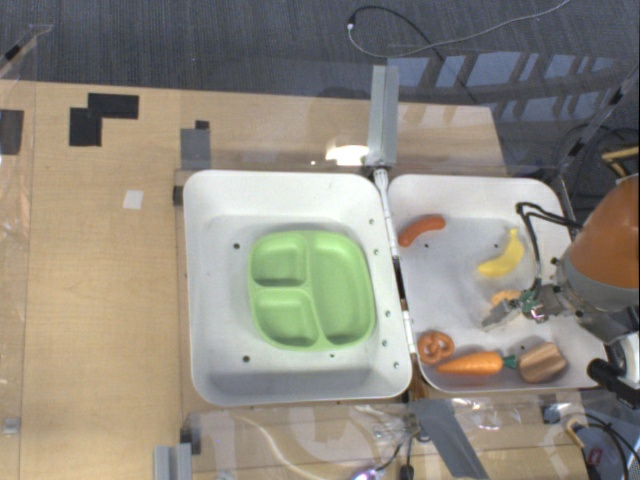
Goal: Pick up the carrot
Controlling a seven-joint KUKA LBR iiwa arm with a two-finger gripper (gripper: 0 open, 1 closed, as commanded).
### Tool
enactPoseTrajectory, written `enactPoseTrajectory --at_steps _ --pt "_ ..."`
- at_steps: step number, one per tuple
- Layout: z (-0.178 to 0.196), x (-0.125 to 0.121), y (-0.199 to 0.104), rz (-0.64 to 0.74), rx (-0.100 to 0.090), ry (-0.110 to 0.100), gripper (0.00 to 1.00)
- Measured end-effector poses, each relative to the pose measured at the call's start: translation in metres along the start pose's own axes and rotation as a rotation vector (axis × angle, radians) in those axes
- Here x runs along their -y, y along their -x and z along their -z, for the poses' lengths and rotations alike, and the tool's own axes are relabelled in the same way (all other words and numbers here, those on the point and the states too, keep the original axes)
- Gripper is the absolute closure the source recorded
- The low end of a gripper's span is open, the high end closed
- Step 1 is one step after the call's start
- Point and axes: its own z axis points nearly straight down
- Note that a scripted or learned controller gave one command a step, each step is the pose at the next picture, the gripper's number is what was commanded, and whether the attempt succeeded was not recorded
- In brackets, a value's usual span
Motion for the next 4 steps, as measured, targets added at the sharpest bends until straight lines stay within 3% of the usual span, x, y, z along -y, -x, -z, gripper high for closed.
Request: enactPoseTrajectory --at_steps 1,2,3,4 --pt "-0.001 -0.047 -0.026 -0.116 -0.002 -0.002 0.0" --pt "0.011 -0.05 -0.027 -0.113 -0.003 0.002 1.0" --pt "0.002 -0.035 -0.08 -0.029 0.001 0.005 1.0" --pt "0.002 -0.021 -0.092 -0.009 0.003 0.009 1.0"
